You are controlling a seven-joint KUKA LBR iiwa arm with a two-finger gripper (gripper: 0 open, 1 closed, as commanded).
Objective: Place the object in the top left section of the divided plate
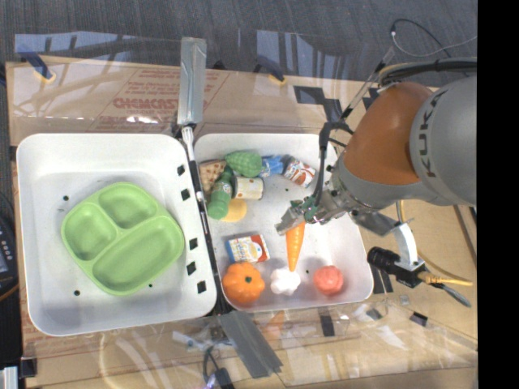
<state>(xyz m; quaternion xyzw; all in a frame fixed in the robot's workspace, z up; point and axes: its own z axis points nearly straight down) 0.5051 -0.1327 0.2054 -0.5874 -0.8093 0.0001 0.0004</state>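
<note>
The orange plastic toy carrot looks like the object here, and it's sitting in the right-hand white bin, toward the near edge, with its fat end tucked right up under the two-finger gripper and its tip aimed at the bin's near edge. So the long axis runs roughly straight away from the gripper toward the near wall. The fingers seem pinched around the carrot's top end, though it's small and a bit murky there, so I'd call that a probable grip rather than a sure one. Moving outward: a small white puffy toy sits just off the carrot's tip, a pinkish-red round toy is beside that toward the near right corner, and an orange toy pumpkin sits in the near left corner with a little printed red-and-white packet just behind it. More toy food is bunched along the far and left edges. The green divided plastic plate is in the middle of the left-hand white bin, well apart from the carrot, so my guess is the arm needs a lift and a long carry leftward over the divider between the bins.
</note>
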